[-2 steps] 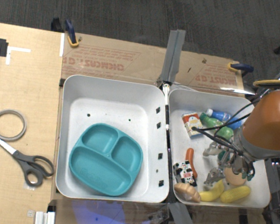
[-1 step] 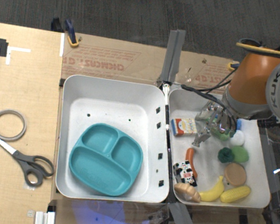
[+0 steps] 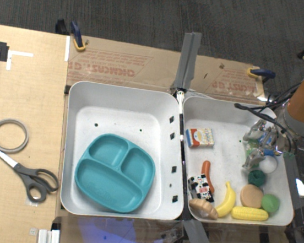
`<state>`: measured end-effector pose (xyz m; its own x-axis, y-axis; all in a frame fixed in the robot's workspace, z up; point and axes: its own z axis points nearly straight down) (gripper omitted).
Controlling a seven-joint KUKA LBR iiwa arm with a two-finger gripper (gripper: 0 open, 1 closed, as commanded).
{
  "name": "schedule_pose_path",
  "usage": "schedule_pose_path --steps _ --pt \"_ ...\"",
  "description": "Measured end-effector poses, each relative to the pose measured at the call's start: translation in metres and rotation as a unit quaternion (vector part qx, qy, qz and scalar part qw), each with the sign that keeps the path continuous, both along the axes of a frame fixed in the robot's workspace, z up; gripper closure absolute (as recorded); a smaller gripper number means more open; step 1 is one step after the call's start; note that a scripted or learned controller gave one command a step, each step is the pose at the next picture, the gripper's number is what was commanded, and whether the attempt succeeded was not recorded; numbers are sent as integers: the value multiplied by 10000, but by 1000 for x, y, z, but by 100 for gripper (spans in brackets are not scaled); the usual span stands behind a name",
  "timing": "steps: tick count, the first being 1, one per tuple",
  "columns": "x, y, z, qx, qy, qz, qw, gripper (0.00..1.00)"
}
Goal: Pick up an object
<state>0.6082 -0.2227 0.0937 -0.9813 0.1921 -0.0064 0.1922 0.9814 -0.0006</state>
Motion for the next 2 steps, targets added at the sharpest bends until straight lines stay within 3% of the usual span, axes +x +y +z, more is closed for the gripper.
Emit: schedule_pose_path --steps 1,2 --pt "-11 1 -1 9 9 -498 9988 0" --pt "-9 4 10 23 -8 -471 9989 100"
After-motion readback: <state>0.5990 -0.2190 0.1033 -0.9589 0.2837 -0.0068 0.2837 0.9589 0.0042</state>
